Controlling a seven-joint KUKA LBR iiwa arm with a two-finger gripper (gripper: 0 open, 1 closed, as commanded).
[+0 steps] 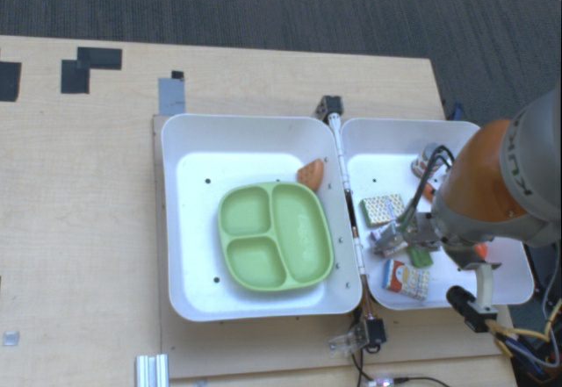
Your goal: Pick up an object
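My gripper (391, 241) is low in the right bin (369, 168), at the end of the grey arm with its orange band (479, 175). It hangs between a small patterned box (383, 208) just behind it and a white packet with red and blue print (405, 278) just in front of it. A small green piece (421, 256) shows beside the gripper, under the wrist. The wrist hides much of the right bin's floor. In the left bin (193, 201) lie a green divided plate (275, 237) and a small orange object (310, 173) at the back right corner.
The two bins meet at a middle wall (345, 210) close to the left of the gripper. Cables and a black fitting (465, 306) sit by the right bin's front edge. Dark marks (88, 69) and a grey block (172, 94) lie on the wooden bench behind the bins.
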